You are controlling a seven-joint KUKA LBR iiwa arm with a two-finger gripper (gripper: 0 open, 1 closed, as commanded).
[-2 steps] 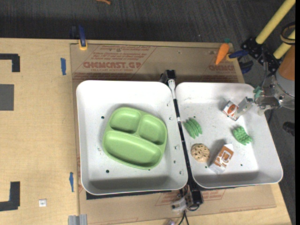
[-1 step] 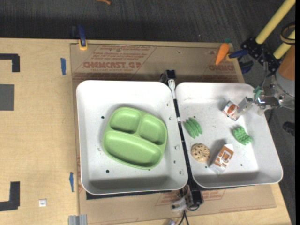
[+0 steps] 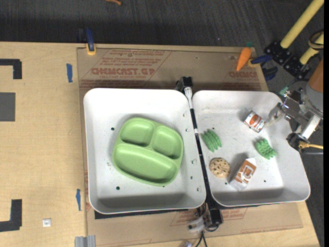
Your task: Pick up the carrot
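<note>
the carrot [image 3: 243, 58] is lying outside both bins, on the cardboard [image 3: 128, 66] just beyond the right bin [image 3: 288, 189]'s far rim. the gripper [image 3: 275, 113] is hovering over a small can [image 3: 254, 120]; you cannot tell its finger state. you are needing to clear the rim, then descend across the carrot's narrow width.

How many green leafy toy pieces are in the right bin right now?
2. One green leafy piece lies near the right bin's left wall, above the cookie. The other lies toward its right side, below the small can. None seem hidden.
</note>
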